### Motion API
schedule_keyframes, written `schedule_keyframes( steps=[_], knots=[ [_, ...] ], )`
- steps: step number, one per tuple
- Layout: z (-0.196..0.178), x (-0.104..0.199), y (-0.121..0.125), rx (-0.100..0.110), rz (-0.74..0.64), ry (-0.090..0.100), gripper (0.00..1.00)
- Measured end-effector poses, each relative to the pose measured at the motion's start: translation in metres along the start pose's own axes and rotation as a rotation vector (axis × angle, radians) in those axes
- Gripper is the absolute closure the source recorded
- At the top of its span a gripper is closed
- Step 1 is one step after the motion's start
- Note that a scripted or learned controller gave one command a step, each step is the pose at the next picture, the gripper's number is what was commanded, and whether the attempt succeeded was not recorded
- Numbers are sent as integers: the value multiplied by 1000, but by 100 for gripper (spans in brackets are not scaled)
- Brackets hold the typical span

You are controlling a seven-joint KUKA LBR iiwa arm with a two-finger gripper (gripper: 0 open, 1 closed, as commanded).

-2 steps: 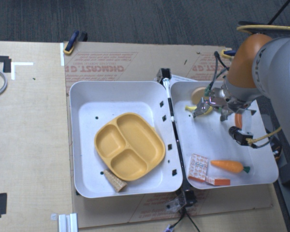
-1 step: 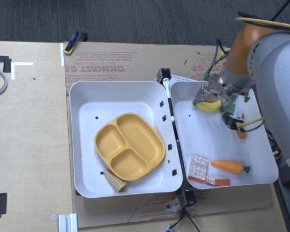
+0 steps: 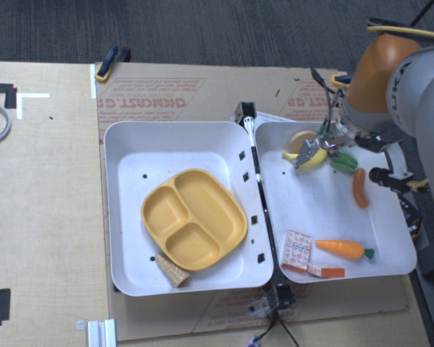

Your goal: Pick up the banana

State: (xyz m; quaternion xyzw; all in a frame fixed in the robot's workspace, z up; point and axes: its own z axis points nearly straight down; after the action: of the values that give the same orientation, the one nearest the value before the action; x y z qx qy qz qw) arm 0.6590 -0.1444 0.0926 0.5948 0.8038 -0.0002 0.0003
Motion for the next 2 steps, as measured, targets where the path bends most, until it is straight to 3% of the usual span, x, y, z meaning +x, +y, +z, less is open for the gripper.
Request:
schedule_keyframes(
  steps=[1,2],
  knots=[
    [-9,0,-2,8,1,2,100],
    [-134,51,16,-1,121,-1,100]
  ],
)
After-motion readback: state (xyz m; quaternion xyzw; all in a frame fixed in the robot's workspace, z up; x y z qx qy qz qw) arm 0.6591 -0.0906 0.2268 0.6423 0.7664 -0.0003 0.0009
